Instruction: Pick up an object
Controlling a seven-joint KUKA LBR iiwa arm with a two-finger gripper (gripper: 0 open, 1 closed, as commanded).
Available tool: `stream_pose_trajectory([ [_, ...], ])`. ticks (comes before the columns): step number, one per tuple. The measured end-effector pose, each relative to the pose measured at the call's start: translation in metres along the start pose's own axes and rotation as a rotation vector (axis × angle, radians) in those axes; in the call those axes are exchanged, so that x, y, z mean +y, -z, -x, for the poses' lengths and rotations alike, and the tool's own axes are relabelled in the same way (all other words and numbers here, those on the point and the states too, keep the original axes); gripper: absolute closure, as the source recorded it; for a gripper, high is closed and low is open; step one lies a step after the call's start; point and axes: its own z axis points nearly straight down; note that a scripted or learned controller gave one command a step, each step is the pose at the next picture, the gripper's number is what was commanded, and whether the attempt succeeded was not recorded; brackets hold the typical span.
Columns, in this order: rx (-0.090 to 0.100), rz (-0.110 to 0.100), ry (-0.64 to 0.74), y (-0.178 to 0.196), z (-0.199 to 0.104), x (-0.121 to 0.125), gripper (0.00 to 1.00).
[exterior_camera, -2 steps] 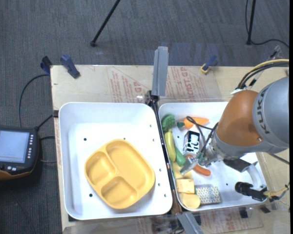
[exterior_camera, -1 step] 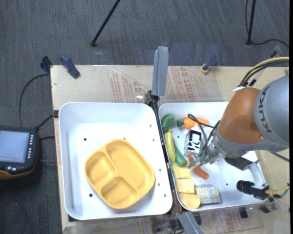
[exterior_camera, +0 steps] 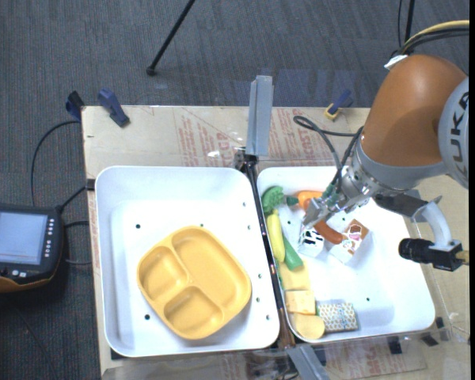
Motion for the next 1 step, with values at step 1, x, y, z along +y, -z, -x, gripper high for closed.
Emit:
stream_pose_trajectory([
  [1,0.008,-0.014,0.199,-0.0813,0.0084,-0.0104,1.00],
])
